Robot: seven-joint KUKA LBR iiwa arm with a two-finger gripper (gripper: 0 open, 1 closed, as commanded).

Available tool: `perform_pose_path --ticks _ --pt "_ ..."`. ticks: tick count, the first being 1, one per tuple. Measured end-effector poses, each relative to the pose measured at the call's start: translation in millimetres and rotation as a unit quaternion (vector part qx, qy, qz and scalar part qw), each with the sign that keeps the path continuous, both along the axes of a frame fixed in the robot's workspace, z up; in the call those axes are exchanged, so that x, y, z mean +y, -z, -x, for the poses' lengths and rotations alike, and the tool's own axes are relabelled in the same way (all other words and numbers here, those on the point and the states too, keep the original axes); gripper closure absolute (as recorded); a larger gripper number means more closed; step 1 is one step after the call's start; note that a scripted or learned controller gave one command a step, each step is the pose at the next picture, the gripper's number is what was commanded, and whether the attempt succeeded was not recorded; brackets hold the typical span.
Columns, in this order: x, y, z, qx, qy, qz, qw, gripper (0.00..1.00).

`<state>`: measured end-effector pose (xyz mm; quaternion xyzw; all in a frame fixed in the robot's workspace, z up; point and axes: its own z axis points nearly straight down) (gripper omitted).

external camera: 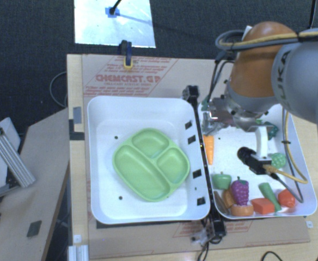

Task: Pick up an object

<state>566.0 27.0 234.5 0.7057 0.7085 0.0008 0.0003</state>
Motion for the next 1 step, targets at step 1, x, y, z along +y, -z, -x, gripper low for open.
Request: perform_pose_path --ticks 1 --pt "-1.4 1.0 3.6 0.001 0.001 0.0001 1.0 1.0"
